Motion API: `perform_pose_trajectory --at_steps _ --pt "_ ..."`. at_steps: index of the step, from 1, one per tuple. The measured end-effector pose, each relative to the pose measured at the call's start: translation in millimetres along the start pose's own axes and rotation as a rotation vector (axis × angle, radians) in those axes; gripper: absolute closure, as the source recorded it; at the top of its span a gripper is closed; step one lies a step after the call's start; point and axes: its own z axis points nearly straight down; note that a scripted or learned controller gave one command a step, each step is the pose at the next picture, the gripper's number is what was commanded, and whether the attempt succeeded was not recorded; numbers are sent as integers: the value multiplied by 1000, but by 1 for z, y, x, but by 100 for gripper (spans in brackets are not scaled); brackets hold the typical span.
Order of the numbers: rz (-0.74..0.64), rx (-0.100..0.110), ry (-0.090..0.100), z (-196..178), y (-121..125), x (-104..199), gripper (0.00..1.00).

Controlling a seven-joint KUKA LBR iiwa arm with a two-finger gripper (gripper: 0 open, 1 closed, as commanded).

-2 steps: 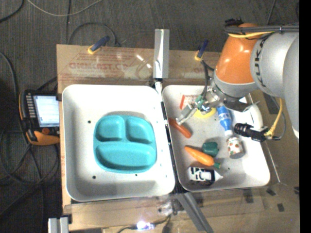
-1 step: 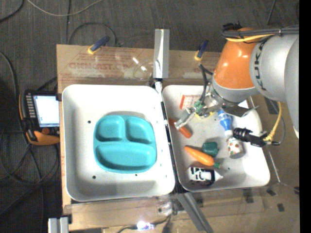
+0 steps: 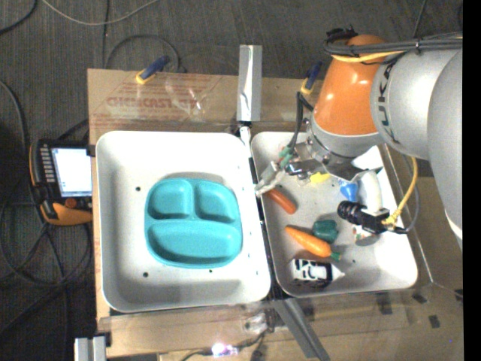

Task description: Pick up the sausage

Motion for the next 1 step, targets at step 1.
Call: perform_pose_trajectory --at_steps 1 --pt "-8 2 -2 30 -18 -54 0"
